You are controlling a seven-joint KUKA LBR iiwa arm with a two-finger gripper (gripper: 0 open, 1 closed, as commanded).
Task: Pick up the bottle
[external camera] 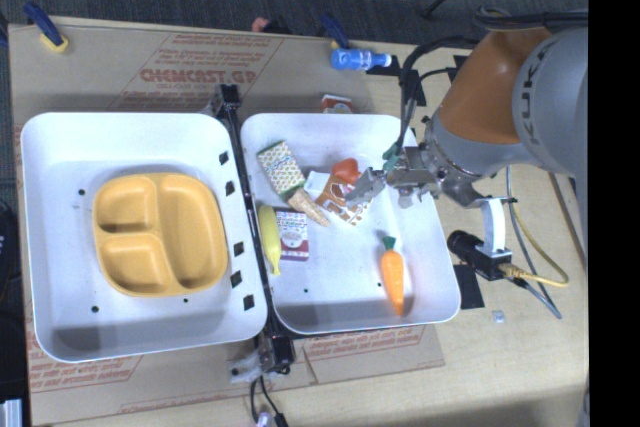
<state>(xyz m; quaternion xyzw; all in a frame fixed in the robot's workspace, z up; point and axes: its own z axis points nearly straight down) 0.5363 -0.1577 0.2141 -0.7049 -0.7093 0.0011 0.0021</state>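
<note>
On the table (500,335) sit two white bins: the left bin (50,215) carries a yellow tray (160,233), the right bin (430,255) a clutter of small things. My hand (372,183) hangs low over that clutter; whether it is apart or together, I cannot tell. The bottle (348,193) lies on its side just under my hand, clear with a red cap, a snack box (281,167) beside it. I judge it light, thin-walled and slippery; best taken across the body, gently. A carrot (394,277) and banana (269,237) lie nearby.
</note>
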